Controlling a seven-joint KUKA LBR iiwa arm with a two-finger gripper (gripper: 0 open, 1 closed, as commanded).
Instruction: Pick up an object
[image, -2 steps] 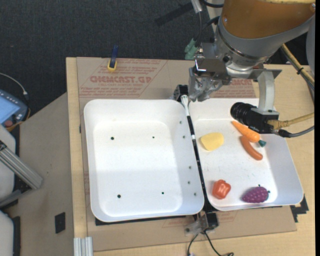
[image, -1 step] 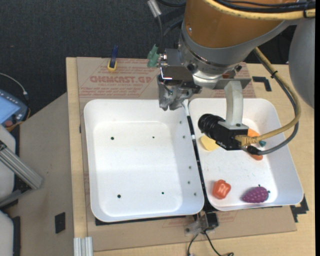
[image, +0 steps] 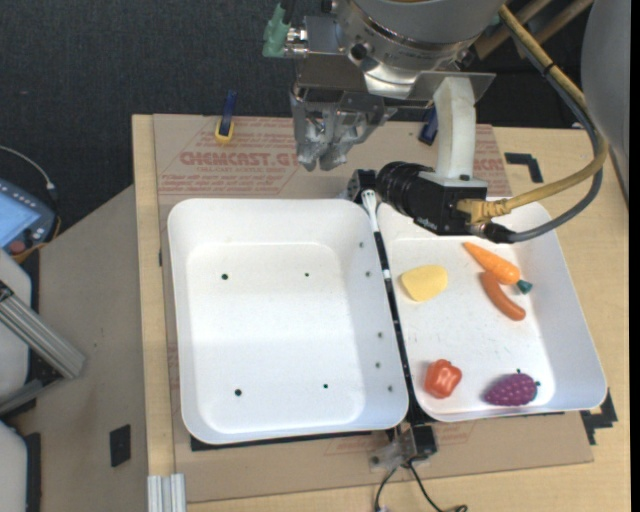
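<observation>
Biggest thing first: the arm (image: 420, 30) loomed in from the top, its bulky grey wrist parked above the far edge of the bench, well back from the food. Then the two bins. The left bin (image: 200, 250) was a bare white tray, presumably the drop-off side. The right bin (image: 570, 330) had all the candidates in it, so that was where any pick had to happen.

Contents, big to small: a yellow piece (image: 424, 283) near the divider, a carrot (image: 492, 262) toward the far side with a sausage-looking orange piece (image: 503, 298) just beside it, purple grapes (image: 511, 389) in the near corner, and a small red pepper (image: 443, 378) near them. Everything sat loose and apart, which should make a clean single grab easier.

The gripper (image: 325, 145) hung over the cardboard beyond the left bin's far rim, pointing down, nothing between its fingers. Honestly couldn't tell how wide it was set; that metal was a blur. My guess: the pick hadn't really started yet.
</observation>
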